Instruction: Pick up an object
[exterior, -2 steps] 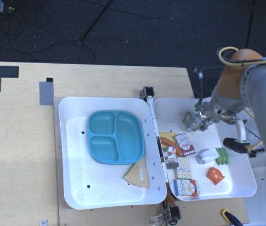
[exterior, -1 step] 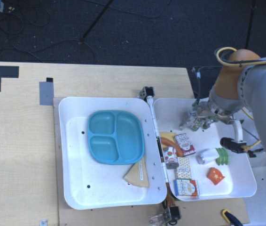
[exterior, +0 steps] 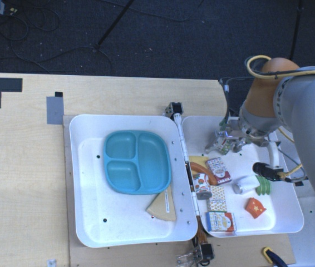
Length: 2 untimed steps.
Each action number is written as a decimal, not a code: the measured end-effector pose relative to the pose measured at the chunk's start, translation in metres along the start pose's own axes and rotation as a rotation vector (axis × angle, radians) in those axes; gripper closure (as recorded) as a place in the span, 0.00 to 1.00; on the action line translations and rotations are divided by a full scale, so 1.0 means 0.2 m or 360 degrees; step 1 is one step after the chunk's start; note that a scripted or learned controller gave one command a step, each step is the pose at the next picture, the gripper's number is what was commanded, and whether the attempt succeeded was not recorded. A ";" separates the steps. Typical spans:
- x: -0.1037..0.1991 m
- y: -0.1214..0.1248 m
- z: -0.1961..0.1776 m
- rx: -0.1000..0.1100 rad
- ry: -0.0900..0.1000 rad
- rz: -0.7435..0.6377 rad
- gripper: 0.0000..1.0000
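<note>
End effector (exterior: 228,142) low in right bin's (exterior: 291,218) upper corner; finger state unclear. Clutter sits lower; likely closes on nothing.

Grey arm (exterior: 299,102) enters from right, orange band above wrist; gripper (exterior: 227,142) angled down-left, low.

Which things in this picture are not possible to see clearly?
- Gripper, camera view: small and blurred, so open or shut is unclear.
- Labels on the small packets in the right bin: too small to read.
- Yellow tool: cut off by the bottom edge.
- Arm: cut off at the right.
</note>
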<state>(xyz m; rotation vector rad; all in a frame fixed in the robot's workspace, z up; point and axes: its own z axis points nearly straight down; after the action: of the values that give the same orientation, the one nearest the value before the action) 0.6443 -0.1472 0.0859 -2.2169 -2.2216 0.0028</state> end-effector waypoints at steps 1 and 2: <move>0.11 0.00 0.00 -0.0002 -0.0001 0.0000 0.00; 0.14 -0.25 -0.01 -0.0003 0.0000 0.0004 0.00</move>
<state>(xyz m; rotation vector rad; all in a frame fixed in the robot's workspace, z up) 0.5939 -0.1196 0.0873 -2.2204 -2.2196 0.0004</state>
